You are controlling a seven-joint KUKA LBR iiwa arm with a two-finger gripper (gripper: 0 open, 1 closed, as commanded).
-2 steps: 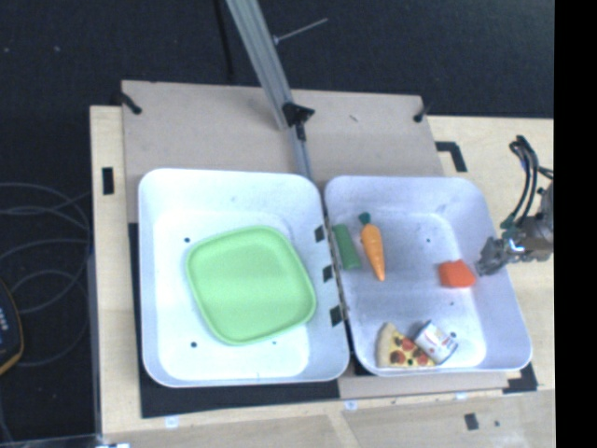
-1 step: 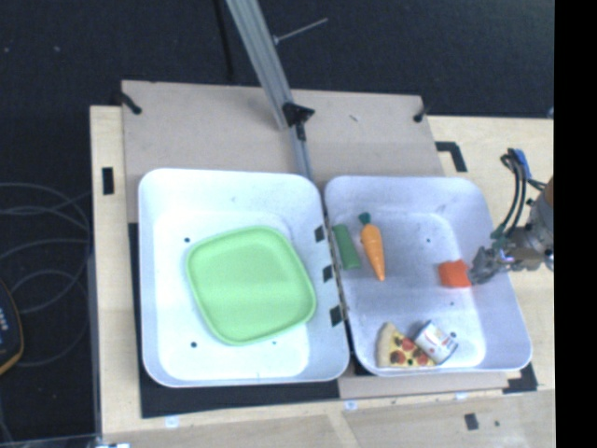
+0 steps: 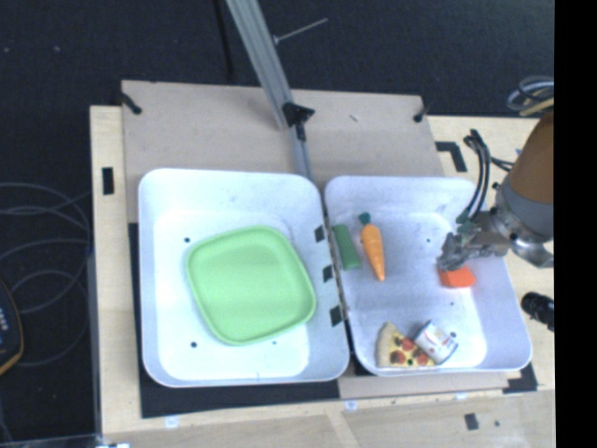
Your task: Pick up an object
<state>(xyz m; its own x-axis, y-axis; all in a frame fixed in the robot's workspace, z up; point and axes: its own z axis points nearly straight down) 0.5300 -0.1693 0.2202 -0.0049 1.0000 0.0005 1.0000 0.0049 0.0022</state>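
Where the arm reaches into the right bin [image 3: 494, 339], gripper [image 3: 456, 253] low near the right wall; finger spread impossible to tell at this angle. Directly beneath, touching or just under the tip: orange block [image 3: 457, 277]. Well left: carrot [image 3: 373, 250] beside green block [image 3: 348, 246]. Near front wall: pizza slice [image 3: 399, 347], small can [image 3: 437, 342]. Left bin [image 3: 163, 203]: green plate [image 3: 249, 284].

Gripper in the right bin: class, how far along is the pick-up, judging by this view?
Done: the gripper has reached the right bin. In hand: it sits directly over the small orange block, grasp unconfirmed. Left: lifting it. The toy carrot, pizza slice and green plate lie untouched.
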